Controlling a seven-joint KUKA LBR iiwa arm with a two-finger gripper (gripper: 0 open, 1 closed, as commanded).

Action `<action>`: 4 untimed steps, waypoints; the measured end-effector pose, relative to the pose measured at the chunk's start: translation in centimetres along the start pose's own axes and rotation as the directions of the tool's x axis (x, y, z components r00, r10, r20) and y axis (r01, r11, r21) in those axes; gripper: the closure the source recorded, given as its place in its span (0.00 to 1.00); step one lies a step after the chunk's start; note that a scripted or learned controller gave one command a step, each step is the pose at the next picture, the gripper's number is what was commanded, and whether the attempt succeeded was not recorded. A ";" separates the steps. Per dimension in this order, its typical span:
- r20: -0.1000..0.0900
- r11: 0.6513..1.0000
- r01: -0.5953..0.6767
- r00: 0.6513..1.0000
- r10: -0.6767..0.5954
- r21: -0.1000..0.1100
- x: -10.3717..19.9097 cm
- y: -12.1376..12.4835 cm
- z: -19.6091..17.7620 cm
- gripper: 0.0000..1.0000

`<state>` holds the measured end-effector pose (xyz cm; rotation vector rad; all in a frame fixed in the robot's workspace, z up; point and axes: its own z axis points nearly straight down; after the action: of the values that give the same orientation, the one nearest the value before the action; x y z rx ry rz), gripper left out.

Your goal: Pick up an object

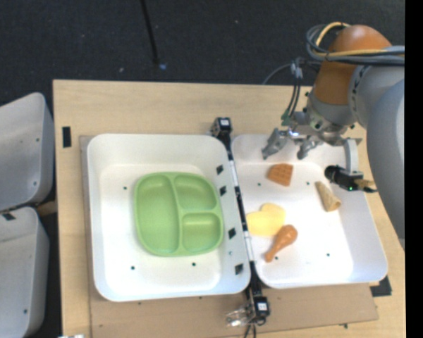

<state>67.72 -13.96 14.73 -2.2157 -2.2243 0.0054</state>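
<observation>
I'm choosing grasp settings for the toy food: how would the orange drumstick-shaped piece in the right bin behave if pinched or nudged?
The orange drumstick-shaped piece looks like moulded plastic, so probably stiff and light. Its rounded, tapering body may swivel or roll if nudged, likely towards the flat yellow piece it lies against. The smooth surface could slip; the narrower end seems the easier place to pinch.

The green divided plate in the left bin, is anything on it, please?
Empty. The green divided plate lies flat in the left bin, and all of its compartments show bare green.
</observation>
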 end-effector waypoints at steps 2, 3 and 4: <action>0.003 1.000 0.002 1.000 -0.002 -0.007 -0.2 0.1 3.4 1.00; 0.001 1.000 -0.002 1.000 0.002 -0.011 -0.8 0.5 -3.0 1.00; 0.000 1.000 0.000 1.000 0.000 -0.011 -0.2 0.6 -7.7 1.00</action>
<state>68.37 -14.15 22.45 -2.2212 -2.2304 -0.0066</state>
